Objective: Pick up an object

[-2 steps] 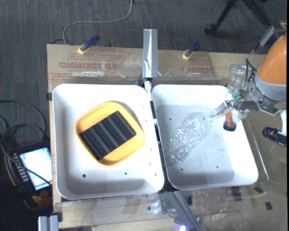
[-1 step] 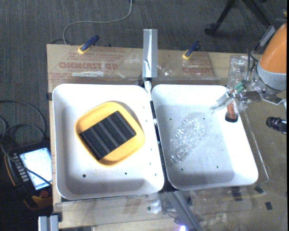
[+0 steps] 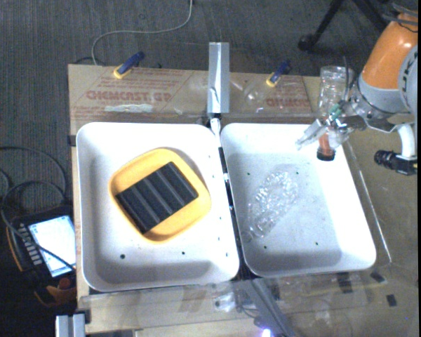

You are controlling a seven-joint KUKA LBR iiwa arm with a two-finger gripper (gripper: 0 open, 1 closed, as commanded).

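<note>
Clear plastic object (image 3: 272, 201), a crinkled transparent piece, lies on the floor of the right bin (image 3: 351, 248), near its middle, its long axis running diagonally from upper right to lower left. The gripper (image 3: 325, 140) hangs over the bin's upper right corner, so the object lies down and to the left of it, apart from it. Whether the gripper is released or clenched cannot be told. A yellow-rimmed black tray (image 3: 160, 194) occupies the left bin (image 3: 98, 258).
</note>
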